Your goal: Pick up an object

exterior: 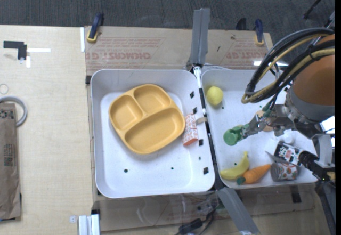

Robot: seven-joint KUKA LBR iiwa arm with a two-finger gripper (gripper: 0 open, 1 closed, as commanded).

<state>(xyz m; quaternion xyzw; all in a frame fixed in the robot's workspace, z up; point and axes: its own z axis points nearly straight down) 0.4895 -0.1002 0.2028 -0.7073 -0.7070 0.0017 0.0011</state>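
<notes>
We read "CHEMCO" upside down on the cardboard [154, 47] behind the bins. The gripper [250, 130] hangs in the right bin [230, 76], touching a green toy [233, 136]; grip uncertain.

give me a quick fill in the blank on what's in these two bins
1. The yellow divided plate lies in the ____ bin.
2. The lemon lies in the ____ bin.
3. The banana lies beside an orange ____.
4. The hand is at a ____ toy.

Missing words: left; right; carrot; green
</notes>
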